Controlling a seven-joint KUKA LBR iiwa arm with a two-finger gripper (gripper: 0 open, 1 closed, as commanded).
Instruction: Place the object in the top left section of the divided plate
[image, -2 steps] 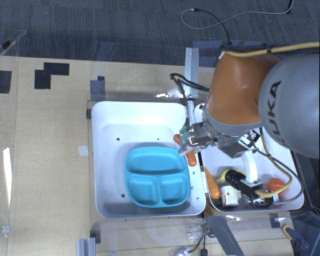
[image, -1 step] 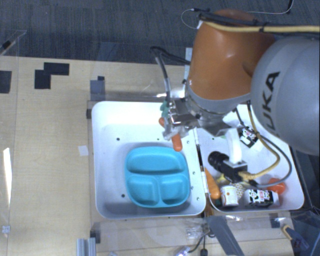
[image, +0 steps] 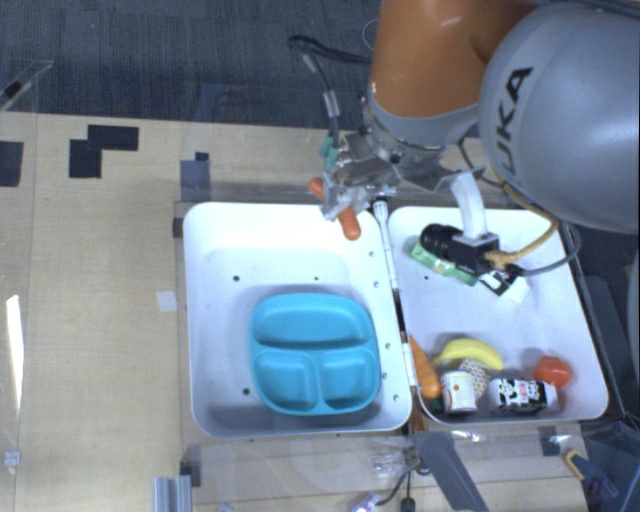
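Gripper: clenched on an orange stick, which juts out on both sides of the claw and slants from 10 toward 4 o'clock. Position: over the far rim of the left bin, at about 1 o'clock of that bin.

Divided plate: blue, flat on the left bin's floor toward 6 o'clock, well apart from the orange stick.

Right bin: along its 6 o'clock wall lie a carrot, a banana, a small can, a black-and-white bottle on its side, and a red-orange ball.
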